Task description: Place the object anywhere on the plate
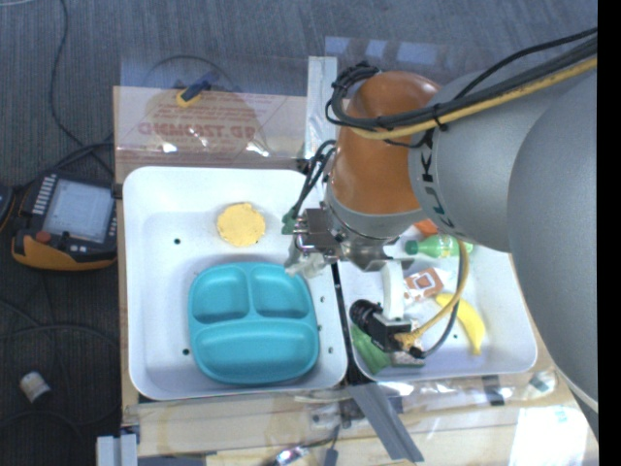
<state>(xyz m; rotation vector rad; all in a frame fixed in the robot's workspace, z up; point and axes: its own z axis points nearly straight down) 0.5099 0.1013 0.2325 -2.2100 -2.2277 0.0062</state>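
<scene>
A smooth teal plastic plate (254, 322) with three compartments lies toward the near edge of the left bin (146, 260), and a flat, round yellow cookie (241, 224), slightly rough on top, rests on the bin floor just beyond it, toward the far edge. The pincer (309, 250) hangs at the inner edge of that bin, over the plate's far right corner; I cannot tell how it stands. The right bin (519, 343) holds a banana (470, 324), a green bottle (439, 249) and a small carton (423, 283), while the bench sits on grey carpet (78, 56) with a handheld controller (66, 223) lying left of it.
</scene>
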